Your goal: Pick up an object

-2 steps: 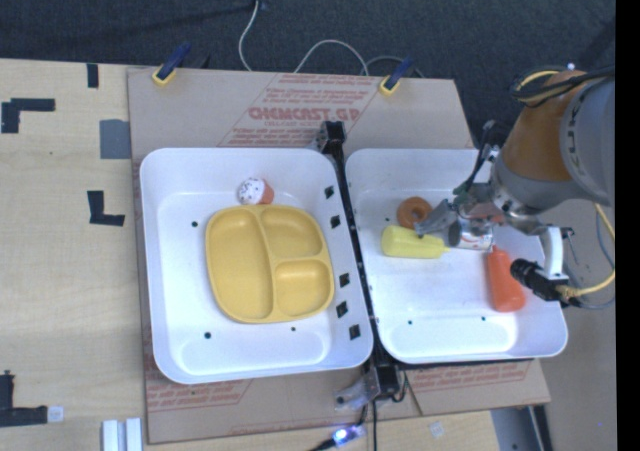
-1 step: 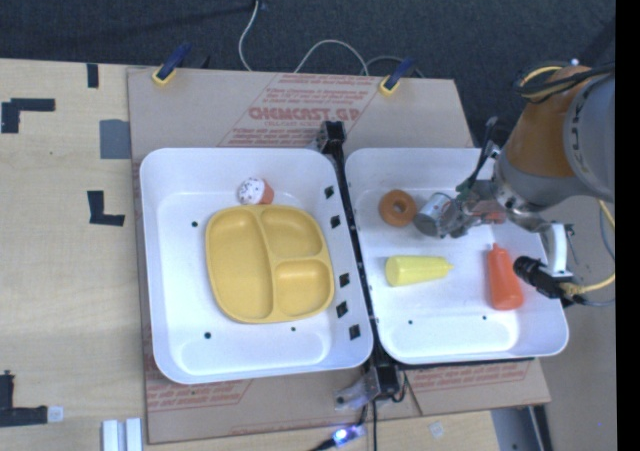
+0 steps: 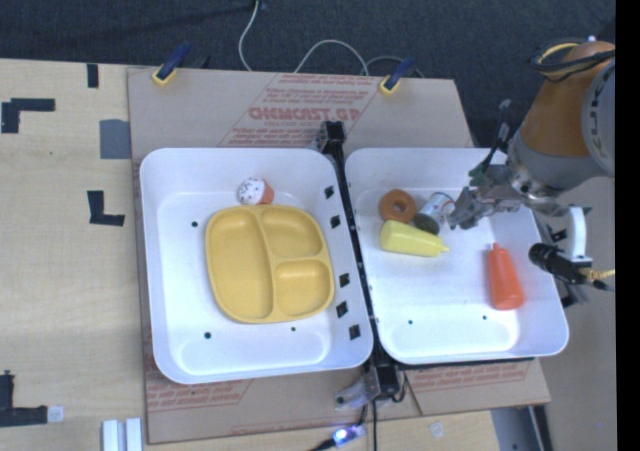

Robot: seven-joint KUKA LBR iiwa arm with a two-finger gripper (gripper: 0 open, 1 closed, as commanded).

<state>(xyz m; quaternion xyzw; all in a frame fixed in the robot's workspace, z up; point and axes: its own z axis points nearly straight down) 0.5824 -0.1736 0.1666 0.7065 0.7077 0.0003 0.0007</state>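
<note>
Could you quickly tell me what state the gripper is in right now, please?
Gripper: cannot be told; it sits low in the right white plastic bin, beside the brown ring-shaped doughnut toy and the yellow corn-shaped toy.

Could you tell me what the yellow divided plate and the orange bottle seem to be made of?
The yellow divided plate looks like moulded plastic with a matte finish: uniform colour, soft rounded compartment ridges, no sharp glare. The orange bottle also seems plastic, slightly glossier, solid orange all over; it may be a toy, though that's uncertain.
</note>
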